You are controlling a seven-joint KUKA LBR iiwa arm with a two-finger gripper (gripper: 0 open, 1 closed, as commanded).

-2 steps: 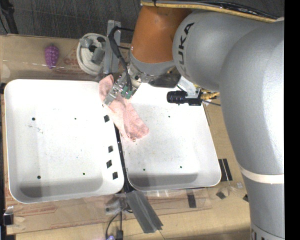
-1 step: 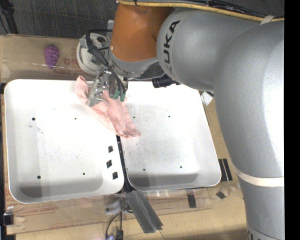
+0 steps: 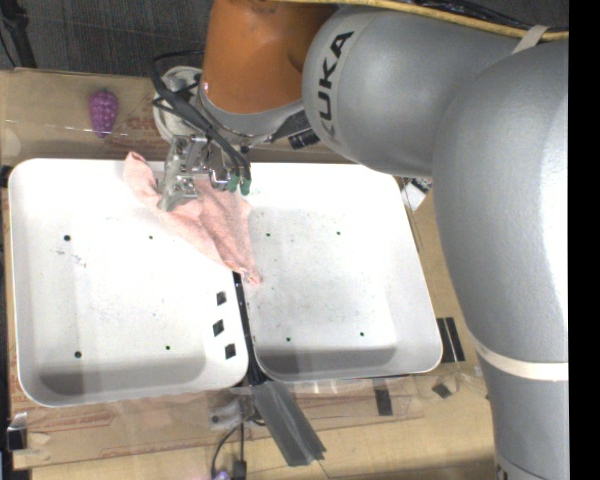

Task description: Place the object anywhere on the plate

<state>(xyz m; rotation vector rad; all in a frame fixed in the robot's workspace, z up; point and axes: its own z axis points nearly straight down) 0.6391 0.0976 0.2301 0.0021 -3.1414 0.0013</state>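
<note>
We see the hand (image 3: 183, 190) over the pink cloth (image 3: 220, 226), which drapes across both white bins (image 3: 110, 368); its finger state we cannot tell.

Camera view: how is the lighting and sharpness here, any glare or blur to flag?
Camera view: even, soft light; the white bins look bright and slightly washed out; faint shadow along their near walls; the pink cloth reads clearly; the end effector looks a little soft, and the big grey arm up close blocks the right side.
</note>
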